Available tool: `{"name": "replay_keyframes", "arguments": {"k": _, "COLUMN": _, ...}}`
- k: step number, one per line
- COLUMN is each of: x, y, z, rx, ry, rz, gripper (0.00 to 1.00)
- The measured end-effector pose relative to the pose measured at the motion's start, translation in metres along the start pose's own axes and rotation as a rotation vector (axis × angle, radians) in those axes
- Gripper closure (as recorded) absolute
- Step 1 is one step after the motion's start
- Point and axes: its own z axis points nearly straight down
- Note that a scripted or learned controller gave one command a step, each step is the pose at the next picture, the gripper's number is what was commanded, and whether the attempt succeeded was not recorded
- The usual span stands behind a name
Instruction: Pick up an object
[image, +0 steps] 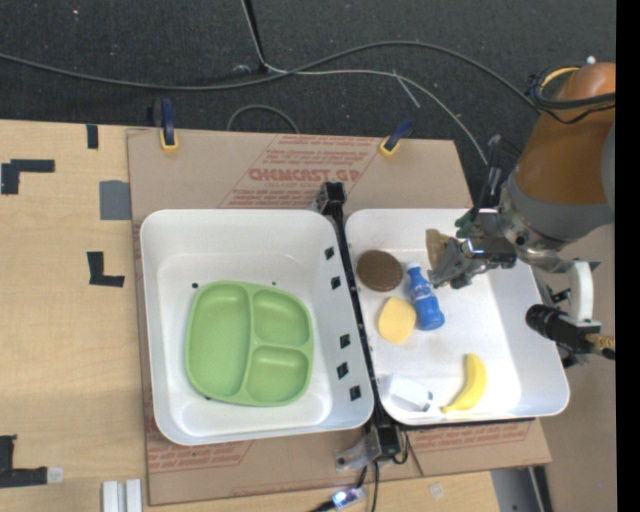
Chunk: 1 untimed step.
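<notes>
My gripper (447, 266) hangs over the back middle of the right bin (530, 345), reaching in from the right. Just left of it and below lies a blue bottle (425, 298) with a white label. A brown round disc (379, 270) lies left of the bottle near the bin's left wall. A yellow rounded lump (396, 321) touches the bottle's lower left side. A banana (468, 383) lies near the front of the bin. A small tan piece (436, 242) shows right behind the gripper; I cannot tell what it is.
The left bin (165, 300) holds a green divided plate (250, 343). A white crumpled item (409, 397) lies at the right bin's front left corner. A black divider (350, 310) runs between the bins. The arm's body (565, 180) looms over the right bin's back right.
</notes>
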Motion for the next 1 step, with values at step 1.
{"name": "replay_keyframes", "arguments": {"k": 1, "x": 0.0475, "y": 0.0236, "z": 0.0231, "rx": 0.003, "ry": 0.001, "rz": -0.001, "gripper": 1.0}}
